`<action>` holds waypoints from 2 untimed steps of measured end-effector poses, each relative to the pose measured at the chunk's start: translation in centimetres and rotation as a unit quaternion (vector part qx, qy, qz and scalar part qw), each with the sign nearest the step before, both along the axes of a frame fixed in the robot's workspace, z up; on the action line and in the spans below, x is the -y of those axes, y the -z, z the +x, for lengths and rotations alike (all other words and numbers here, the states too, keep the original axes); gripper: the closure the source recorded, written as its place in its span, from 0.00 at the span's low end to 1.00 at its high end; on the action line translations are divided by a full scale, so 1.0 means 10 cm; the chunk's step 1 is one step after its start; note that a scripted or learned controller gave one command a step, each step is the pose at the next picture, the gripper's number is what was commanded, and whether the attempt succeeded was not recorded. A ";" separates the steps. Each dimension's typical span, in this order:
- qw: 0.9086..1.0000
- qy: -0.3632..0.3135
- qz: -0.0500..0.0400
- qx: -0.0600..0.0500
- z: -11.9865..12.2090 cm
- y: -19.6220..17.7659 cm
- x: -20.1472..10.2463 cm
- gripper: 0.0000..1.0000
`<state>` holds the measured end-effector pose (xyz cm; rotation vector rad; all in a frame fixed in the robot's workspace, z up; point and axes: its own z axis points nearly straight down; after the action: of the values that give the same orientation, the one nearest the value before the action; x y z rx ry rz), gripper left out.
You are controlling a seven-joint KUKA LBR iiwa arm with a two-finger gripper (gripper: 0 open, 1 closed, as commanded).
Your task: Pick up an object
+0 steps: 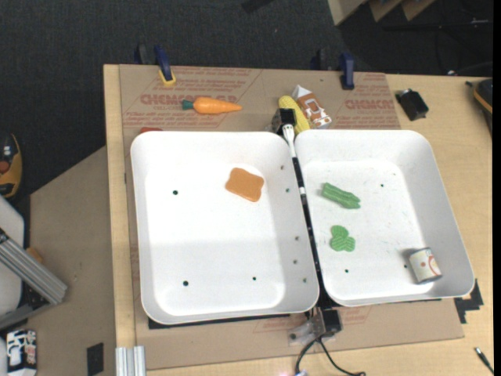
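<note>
Not picked up yet, just lying in one white bin (156, 210) as an orange slice (245, 184) and in the other bin (427, 159) as a green pod (340, 196), with no telling how open or how near the claw is.

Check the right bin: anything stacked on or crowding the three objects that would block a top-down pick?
Nothing visible does. In the right bin, the green pickle-shaped toy, the green broccoli-like piece and the small white can each lie apart on bare floor with nothing on top. The can sits close to the bin's right wall.
</note>
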<state>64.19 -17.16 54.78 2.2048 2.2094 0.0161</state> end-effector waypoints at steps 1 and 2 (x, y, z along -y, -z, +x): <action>1.000 -0.001 0.005 -0.014 -1.12 0.14 -0.54 1.00; 1.000 -0.001 0.004 -0.011 -1.65 0.12 -0.90 1.00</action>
<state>47.68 -8.18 53.62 2.2191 2.2262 0.0008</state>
